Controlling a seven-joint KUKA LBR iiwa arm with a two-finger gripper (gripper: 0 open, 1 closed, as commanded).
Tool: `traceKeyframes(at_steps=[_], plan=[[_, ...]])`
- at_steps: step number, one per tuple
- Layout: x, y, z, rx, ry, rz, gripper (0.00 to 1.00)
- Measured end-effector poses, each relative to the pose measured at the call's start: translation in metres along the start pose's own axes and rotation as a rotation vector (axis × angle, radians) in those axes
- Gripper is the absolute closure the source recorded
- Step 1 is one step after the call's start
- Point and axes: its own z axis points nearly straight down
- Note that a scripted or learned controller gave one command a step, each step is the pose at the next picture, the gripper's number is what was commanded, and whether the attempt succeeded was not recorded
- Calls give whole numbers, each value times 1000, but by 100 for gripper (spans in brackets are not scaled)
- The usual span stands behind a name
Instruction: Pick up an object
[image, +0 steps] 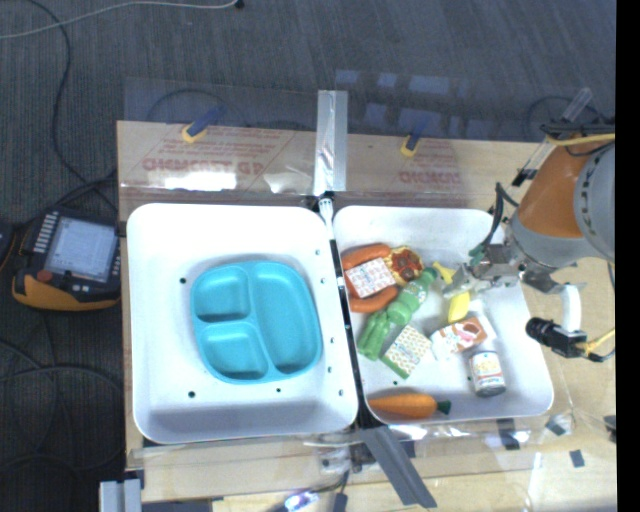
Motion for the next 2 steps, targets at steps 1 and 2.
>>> traceKeyframes(at_steps=[1,2], plan=[[-10,-29,-40,4,-4,34,100],[49,7,-108,4,-6,90,100]])
